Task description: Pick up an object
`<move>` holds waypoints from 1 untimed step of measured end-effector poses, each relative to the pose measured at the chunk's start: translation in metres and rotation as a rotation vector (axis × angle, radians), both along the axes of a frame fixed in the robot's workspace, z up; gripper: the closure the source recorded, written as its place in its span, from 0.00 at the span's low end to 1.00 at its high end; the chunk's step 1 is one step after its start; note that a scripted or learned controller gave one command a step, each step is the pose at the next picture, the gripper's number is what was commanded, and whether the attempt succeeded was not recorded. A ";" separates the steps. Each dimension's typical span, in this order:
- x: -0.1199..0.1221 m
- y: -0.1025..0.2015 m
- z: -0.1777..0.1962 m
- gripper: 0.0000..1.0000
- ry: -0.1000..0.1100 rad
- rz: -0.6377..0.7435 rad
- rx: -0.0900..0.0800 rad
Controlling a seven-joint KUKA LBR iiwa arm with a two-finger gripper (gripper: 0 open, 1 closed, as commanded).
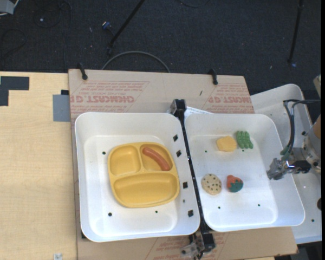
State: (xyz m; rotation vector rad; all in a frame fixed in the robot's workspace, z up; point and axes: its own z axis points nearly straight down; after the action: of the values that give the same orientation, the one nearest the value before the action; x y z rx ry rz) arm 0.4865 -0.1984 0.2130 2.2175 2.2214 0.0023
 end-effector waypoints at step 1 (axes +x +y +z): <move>0.010 0.060 0.010 1.00 0.004 0.005 0.004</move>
State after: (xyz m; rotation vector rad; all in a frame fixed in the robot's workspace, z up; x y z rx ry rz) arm 0.4961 -0.1389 0.2228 2.2157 2.2305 0.0026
